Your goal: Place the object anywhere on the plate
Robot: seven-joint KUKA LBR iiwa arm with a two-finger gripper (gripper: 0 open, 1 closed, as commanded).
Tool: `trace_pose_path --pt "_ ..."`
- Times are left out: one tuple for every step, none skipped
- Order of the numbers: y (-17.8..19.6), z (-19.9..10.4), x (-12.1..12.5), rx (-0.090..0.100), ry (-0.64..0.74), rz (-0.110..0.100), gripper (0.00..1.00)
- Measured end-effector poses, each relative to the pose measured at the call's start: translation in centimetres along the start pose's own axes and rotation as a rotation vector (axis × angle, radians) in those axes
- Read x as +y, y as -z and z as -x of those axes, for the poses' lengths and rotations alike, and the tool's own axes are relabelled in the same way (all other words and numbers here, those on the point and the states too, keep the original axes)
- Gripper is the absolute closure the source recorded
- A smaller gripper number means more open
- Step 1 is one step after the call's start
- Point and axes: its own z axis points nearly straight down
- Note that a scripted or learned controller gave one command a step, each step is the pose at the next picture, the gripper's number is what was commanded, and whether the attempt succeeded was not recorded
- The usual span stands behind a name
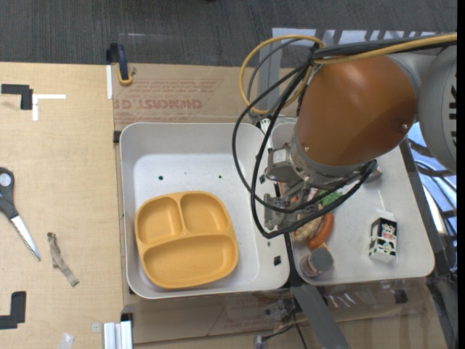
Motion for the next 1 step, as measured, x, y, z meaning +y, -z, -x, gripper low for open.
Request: trace_pose_path --pt "0.90 6.75 2.55 -0.001 0.030 -0.001 1.00"
